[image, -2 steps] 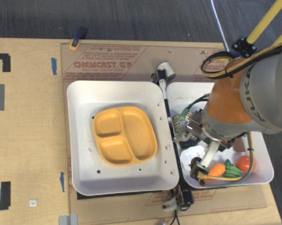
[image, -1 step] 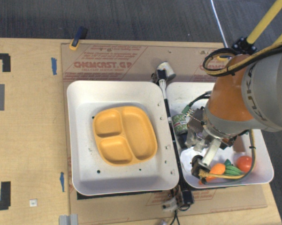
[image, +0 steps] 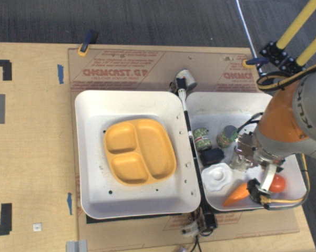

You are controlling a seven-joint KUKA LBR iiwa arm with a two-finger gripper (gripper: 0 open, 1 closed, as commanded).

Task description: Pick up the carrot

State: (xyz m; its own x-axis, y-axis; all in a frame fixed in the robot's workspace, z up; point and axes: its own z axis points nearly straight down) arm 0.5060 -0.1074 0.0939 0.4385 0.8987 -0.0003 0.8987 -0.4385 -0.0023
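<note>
The carrot (image: 236, 194) is orange and lies at the front of the right bin (image: 210, 106), its thin tip pointing to the front left. My gripper (image: 244, 155) hangs over the middle of that bin, a little behind the carrot and right of a white lidded object (image: 217, 176). Nothing shows between the gripper and the carrot, and the wrist hides the gripper's lower part.
A red-orange round thing (image: 278, 182) sits right of the carrot. A green can (image: 202, 137), a grey-green item (image: 227, 136) and a dark blue object (image: 212, 155) lie further back. The left bin (image: 89, 140) holds a yellow divided plate (image: 140, 151).
</note>
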